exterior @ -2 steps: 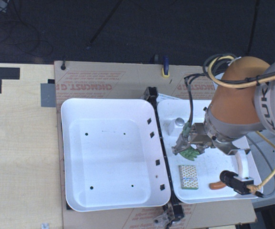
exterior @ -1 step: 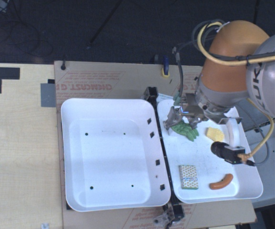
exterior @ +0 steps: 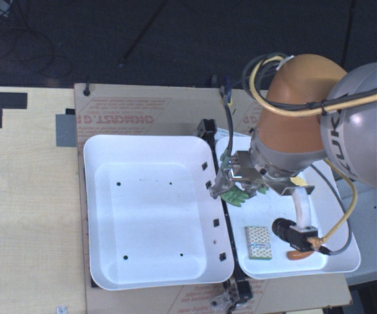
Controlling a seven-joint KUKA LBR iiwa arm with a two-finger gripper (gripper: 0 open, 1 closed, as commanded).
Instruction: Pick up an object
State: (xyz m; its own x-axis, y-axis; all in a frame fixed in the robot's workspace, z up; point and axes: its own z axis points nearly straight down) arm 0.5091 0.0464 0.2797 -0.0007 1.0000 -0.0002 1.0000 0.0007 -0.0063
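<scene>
Pale wooden tabletop [exterior: 25, 208], left bin [exterior: 149, 201] and right bin [exterior: 273, 270] side by side on it. Green object [exterior: 238, 197] sits against the right bin's left wall, directly beneath the pincer [exterior: 229, 183]. Open or closed, I can't tell from up here. Toward the front lies a small patterned box [exterior: 259, 243], an orange piece [exterior: 298, 256] near it.
</scene>
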